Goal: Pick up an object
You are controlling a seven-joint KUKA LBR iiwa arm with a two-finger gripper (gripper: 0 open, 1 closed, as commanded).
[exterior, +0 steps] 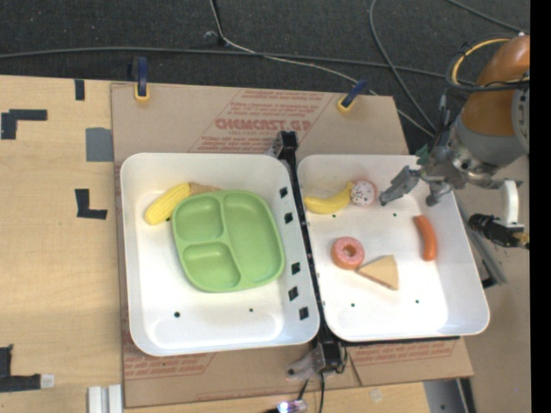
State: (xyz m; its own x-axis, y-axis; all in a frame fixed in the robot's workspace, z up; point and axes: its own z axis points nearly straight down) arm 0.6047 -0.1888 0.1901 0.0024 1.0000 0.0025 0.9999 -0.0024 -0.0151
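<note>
The right bin [448,312] holds a yellow banana [328,201], a small white speckled ball [362,193], a pink-frosted donut [348,252], a tan wedge of bread [380,272] and an orange-red sausage [426,237]. My gripper [417,188] hangs over the bin's upper right part, open, with nothing between its dark fingers [394,188]. It is just right of the ball and above the sausage. In the left bin [207,329] lie a green divided plate [228,239] and a yellow corn cob [166,203].
A black divider [297,231] runs between the two bins. The arm [495,119] comes in from the upper right with cables behind it. Both bins rest on a cardboard sheet [258,119] held by clamps at the far edge.
</note>
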